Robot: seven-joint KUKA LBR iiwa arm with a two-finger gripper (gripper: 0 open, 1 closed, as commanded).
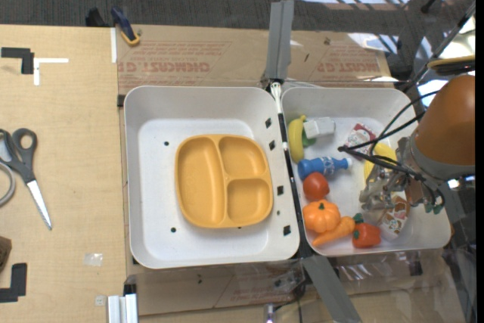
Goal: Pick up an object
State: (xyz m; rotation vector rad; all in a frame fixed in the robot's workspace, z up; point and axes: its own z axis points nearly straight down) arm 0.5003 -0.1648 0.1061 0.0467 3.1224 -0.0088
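With the gripper (384,197) low among crowded toys in the right white bin (423,242), its jaws' state seemingly unreadable, it may snag 2 items or none.

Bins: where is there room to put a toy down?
Left bin: bare white floor rings the yellow tray, widest on its left, and the tray's compartments lie bare. Right bin: crowded with the banana, tomato, pumpkin and carrot, and the pincer hangs there.
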